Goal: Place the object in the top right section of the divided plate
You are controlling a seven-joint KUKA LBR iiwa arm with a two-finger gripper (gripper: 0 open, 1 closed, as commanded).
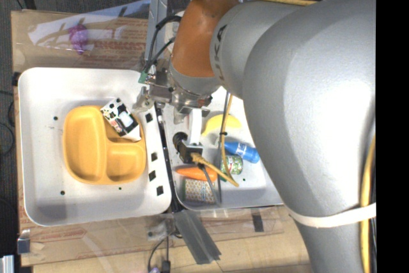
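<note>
**Setting the card down inside the far compartment**

Because the small black-and-white patterned object sits right at the plate's upper right rim, the placement calls for care over where it comes to rest. The yellow divided plastic plate lies in the left white bin, and the object overlaps the edge of its upper right compartment, partly tilted against the rim, not flat in the well. The grey arm with its orange band hangs above the strip between the two bins, and its gripper is just beside the object, to its right. How the jaws stand I cannot tell; the wrist hides them, and whether they touch the object is not clear either.

To do the step well, I judge the object should be brought a little further left and down, so that all of it clears the rim and the ridge between compartments before release. A release from low height would keep it from sliding out over the rim. The right bin holds a blue cylinder, an orange carrot-shaped toy and other clutter, well apart from the plate and no hindrance here.
</note>
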